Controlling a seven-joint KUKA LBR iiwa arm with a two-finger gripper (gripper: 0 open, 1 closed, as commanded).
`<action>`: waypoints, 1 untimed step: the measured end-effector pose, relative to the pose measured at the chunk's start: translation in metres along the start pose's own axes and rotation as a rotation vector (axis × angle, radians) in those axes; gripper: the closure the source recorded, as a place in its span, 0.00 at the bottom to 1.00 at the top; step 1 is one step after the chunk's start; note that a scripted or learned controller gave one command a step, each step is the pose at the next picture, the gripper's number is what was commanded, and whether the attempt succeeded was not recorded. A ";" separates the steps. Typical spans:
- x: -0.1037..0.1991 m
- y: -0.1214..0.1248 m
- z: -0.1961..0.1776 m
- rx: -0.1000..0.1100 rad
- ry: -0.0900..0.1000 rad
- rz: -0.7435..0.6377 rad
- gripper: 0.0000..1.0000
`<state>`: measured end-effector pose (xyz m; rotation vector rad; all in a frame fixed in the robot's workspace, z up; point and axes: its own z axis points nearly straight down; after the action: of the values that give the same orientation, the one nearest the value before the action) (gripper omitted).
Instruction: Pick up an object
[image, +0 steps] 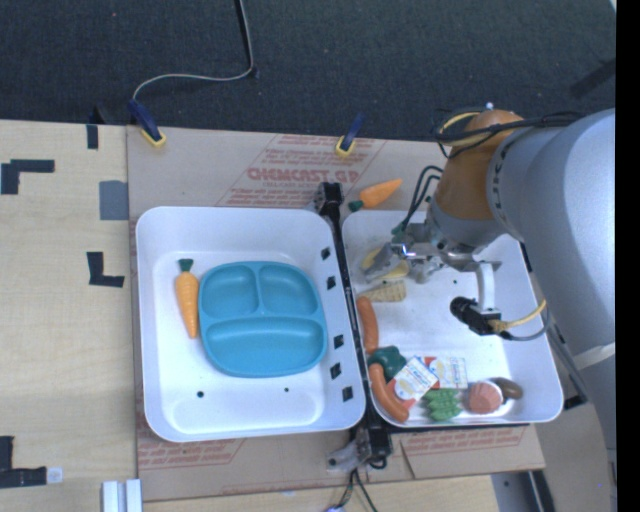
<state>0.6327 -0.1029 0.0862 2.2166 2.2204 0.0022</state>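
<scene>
My gripper (398, 252) reaches down into the far left part of the right bin (520, 330). It hangs right over a pale yellow piece (378, 261), and a tan piece (390, 292) lies just in front of it. I cannot make out whether anything is held. Toward the bin's near side lie an orange sausage (368, 322), a hot dog (388, 395), a green item (386, 358), a small printed packet (415, 378), a broccoli floret (441, 404) and a round reddish item (484, 397).
The left bin (165, 400) holds a blue divided plate (263, 316) with a toy carrot (187, 301) beside its left edge. Another carrot (380, 191) lies on the cardboard behind the right bin. The arm's grey body covers the right side.
</scene>
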 end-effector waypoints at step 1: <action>0.008 0.036 0.001 0.002 0.001 0.000 0.00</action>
<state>0.6690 -0.0953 0.0853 2.2183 2.2215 0.0017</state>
